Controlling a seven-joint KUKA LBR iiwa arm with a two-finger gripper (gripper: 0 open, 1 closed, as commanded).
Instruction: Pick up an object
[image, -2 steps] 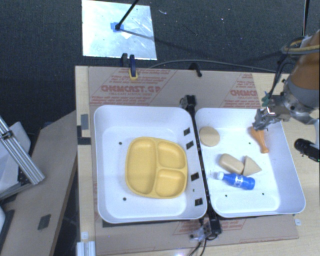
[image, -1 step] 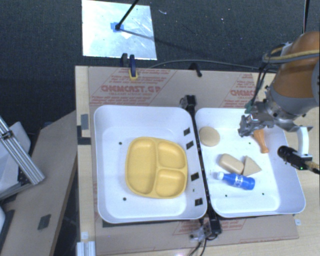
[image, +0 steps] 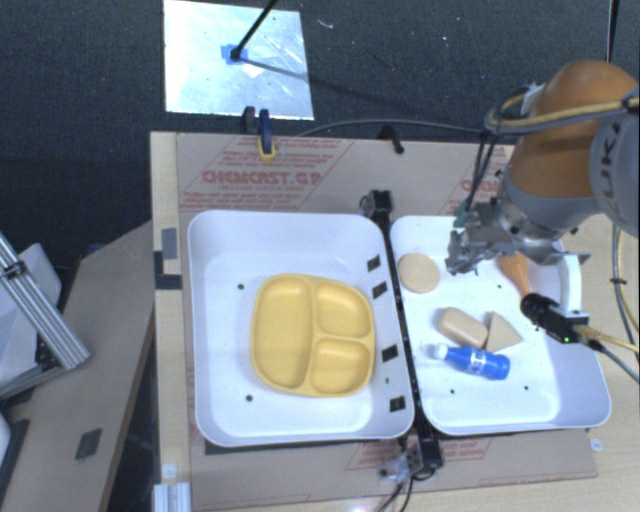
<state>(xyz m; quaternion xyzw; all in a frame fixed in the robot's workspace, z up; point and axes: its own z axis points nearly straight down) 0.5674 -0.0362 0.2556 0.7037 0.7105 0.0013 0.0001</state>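
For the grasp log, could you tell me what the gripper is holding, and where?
Cannot be told: the gripper hangs over the right bin, nothing visible between its fingers.

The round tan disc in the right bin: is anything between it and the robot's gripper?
Nothing visible is. The gripper hangs over the right bin, just right of the round tan disc, with bare white floor between them. The tan block, wedge and blue bottle lie nearer the camera.

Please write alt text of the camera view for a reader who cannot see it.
A grey arm's gripper hangs over the right white bin, which holds a tan disc, two tan blocks and a blue bottle. The left white bin holds a yellow divided tray.
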